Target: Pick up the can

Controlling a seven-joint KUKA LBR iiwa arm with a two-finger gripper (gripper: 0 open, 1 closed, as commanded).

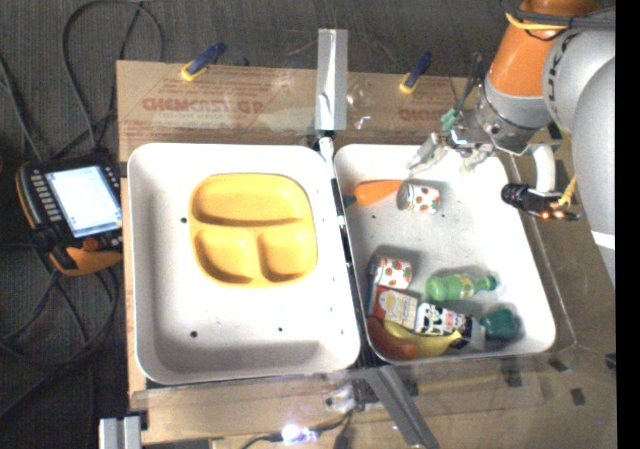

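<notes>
Arm (540,47) low, jaws apart.

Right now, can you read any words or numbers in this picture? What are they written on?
Red printing on the cardboard sheet behind the bins: too blurred to read.
Handheld screen left of the bins: lit, text too small.
Can lying near the gripper: red spots, no readable words.
Cartons in the right bin: labels too small.

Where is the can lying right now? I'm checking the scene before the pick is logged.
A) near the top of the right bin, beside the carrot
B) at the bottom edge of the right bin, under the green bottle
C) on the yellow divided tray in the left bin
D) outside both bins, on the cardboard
A: the can lies on its side near the top of the right bin, just right of the carrot, with the gripper above it.
</notes>
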